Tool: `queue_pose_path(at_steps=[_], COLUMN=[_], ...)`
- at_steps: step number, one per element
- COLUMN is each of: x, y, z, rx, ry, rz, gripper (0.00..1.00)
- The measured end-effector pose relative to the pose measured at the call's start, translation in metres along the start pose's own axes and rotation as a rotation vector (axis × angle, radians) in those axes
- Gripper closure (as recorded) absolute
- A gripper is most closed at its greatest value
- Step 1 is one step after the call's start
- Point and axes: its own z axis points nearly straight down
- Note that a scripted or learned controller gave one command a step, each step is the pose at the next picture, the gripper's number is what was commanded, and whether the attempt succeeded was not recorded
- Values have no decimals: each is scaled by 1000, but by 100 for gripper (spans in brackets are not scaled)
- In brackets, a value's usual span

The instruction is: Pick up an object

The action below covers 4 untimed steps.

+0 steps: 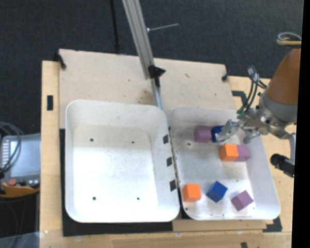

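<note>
The right bin (261,175) holds several small blocks. A purple block (202,133) lies near its back left, with a blue block (216,133) touching it on the right. An orange block (228,151) sits beside a light purple one (242,152) in the middle. Along the front lie an orange block (192,192), a blue block (217,191) and a purple block (241,200). My gripper (226,133) reaches in from the right and hangs low right next to the back blue block. I see nothing held between its fingers.
The left bin (116,163) stands beside the right one. A slanted aluminium bar (141,40) rises from behind the bins' shared edge. A device with cables (16,160) sits off the bench's left side.
</note>
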Motion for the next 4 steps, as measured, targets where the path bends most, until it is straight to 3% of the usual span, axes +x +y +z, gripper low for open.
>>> queue_pose_path(at_steps=[2,3,4], x=[8,6,-5], y=[12,13,14], z=[93,79,20], rx=[1,-7,-10], ry=[0,0,-2], rz=[0,6,2], gripper=[0,100,100])
